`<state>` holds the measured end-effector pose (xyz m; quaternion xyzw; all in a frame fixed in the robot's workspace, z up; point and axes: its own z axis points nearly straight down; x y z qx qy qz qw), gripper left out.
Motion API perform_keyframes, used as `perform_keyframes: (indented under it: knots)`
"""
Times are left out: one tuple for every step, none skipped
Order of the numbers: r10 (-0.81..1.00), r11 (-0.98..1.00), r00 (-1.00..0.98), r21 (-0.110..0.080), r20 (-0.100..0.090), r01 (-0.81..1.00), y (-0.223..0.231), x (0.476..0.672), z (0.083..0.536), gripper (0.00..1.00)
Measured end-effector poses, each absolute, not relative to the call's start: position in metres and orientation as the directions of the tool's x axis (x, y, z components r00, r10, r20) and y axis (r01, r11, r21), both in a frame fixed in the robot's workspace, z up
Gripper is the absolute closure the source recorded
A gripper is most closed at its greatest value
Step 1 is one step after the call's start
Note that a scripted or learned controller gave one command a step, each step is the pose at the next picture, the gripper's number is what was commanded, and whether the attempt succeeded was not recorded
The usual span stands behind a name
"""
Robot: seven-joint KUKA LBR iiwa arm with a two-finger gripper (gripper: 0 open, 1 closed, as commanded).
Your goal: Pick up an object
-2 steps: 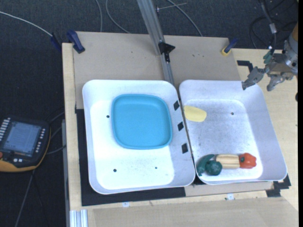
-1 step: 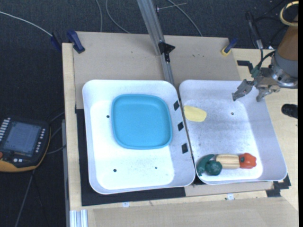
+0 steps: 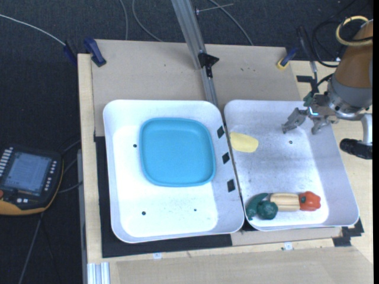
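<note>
Gripper [image 3: 305,122] open and empty over the right bin's [image 3: 331,158] far edge; nearest target is the yellow piece [image 3: 243,142] at the bin's left edge, so centre over it, then descend straight.

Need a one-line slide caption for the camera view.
Open gripper hovers over right bin holding a yellow piece and toy vegetables; blue plate in left bin.

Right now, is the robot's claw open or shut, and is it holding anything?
Gripper: open, fingers spread above the right bin, holding nothing.
</note>
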<state>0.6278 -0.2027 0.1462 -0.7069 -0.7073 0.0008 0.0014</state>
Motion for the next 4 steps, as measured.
perform_keyframes:
  knots:
    - [1.0, 0.001, -0.001, -0.003, 0.001, 1.0, -0.202, 0.627, 0.094, 0.0]
    - [1.0, 0.001, -0.001, 0.002, 0.0, 1.0, -0.202, 0.629, 0.108, 1.0]
    - [1.0, 0.0, 0.0, 0.005, -0.002, 1.0, -0.208, 0.638, 0.164, 1.0]
    - [1.0, 0.001, -0.001, 0.006, -0.002, 1.0, -0.206, 0.639, 0.227, 1.0]
